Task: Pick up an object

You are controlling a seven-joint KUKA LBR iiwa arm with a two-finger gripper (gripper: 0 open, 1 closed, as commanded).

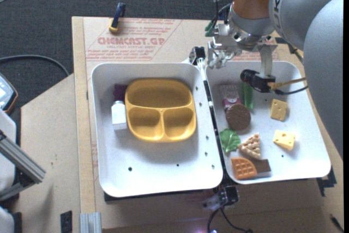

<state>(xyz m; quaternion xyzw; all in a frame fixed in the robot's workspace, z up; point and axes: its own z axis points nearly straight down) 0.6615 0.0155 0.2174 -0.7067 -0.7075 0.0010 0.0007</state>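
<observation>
Camera view: end effector (219,57) poised above the far rim of the right bin (313,133), beside the divider; opening not discernible, nothing visibly held. Candidate objects lying in the right bin: round brown cookie (238,116), two cheese wedges (278,109) (284,139), waffle (244,168), green leaf (229,140). Probably light, rigid plastic toy food, smooth and likely slippery. Best grasped across the cookie's edges or a wedge's flat sides. Yellow divided plate (161,109) in the left bin, likely too wide.
</observation>
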